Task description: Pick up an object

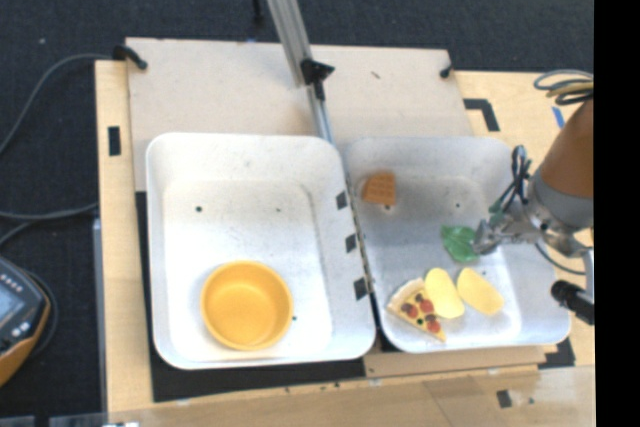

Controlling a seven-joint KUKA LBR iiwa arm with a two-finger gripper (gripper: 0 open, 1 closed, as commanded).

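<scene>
- Camera view, looking down at a slant: two white bins side by side, left bin (170, 165) and right bin (420, 155).
- Arm (570, 165) enters from the right; its gripper (490, 235) sits low in the right bin, right at a green piece (460, 242).
- Grip state — cannot tell; the tip is too small and blurred to show whether the green piece is grasped or merely touched.
- Candidate objects in the right bin: green piece mid-bin; brown block (379, 188) at the far left; two yellow pieces (462, 293) and a pizza slice (415, 309) at the near edge.
- Left bin: a yellow bowl (247, 304), near side, well apart from the gripper.
- Judgement — the green piece is the likely target, being nearest the tip.
</scene>
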